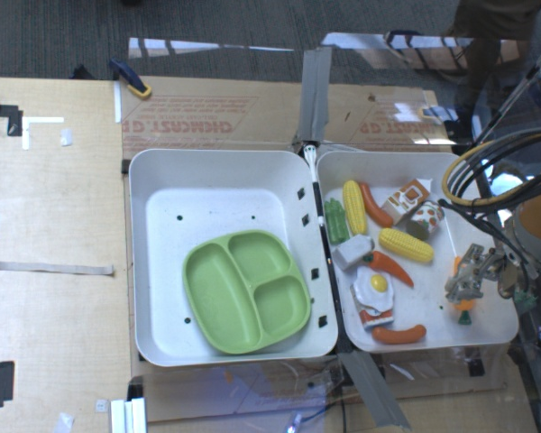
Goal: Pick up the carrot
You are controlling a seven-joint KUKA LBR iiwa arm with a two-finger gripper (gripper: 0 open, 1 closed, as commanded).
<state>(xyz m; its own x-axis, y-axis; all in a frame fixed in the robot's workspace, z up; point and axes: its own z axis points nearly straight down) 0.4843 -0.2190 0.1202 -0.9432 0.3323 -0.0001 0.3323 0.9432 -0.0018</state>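
Two white bins sit side by side. Right bin [415,336] holds toy food; the carrot [392,267] lies at its centre, beside a corn cob [406,244]. Gripper [464,282] hovers at lower right, well apart from the carrot; finger state cannot be determined. Left bin [153,242] holds a green tray [246,290].

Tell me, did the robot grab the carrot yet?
Not yet, as far as I can see. Done: the gripper is low in the right bin, right above a small orange piece that may be the carrot. In hand: the grab itself, though I can't tell if anything is held. Left: lifting it up out of the bin.
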